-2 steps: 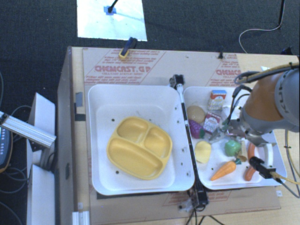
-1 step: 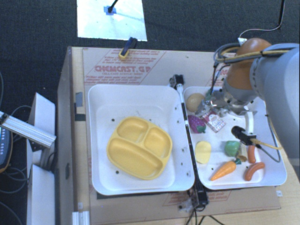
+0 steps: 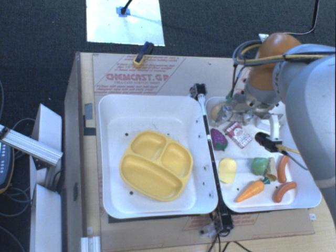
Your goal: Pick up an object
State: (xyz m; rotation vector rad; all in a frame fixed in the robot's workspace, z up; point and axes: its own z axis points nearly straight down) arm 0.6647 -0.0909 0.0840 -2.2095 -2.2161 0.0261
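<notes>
My gripper (image 3: 228,113) is down in the far left corner of the right bin (image 3: 310,196), below the orange band of the arm. A red and white packet (image 3: 239,134) lies just in front of it, and a purple eggplant (image 3: 219,139) sits to the packet's left by the bin wall. Nearer the front lie a pale yellow piece (image 3: 227,170), a green item (image 3: 259,165), an orange carrot (image 3: 250,190) and two sausages (image 3: 283,168) (image 3: 284,191). I see nothing held by the gripper.
The left bin (image 3: 113,140) holds a yellow divided plate (image 3: 156,165). A dark divider rail (image 3: 207,140) runs between the bins. The grey arm covers the right bin's far right part.
</notes>
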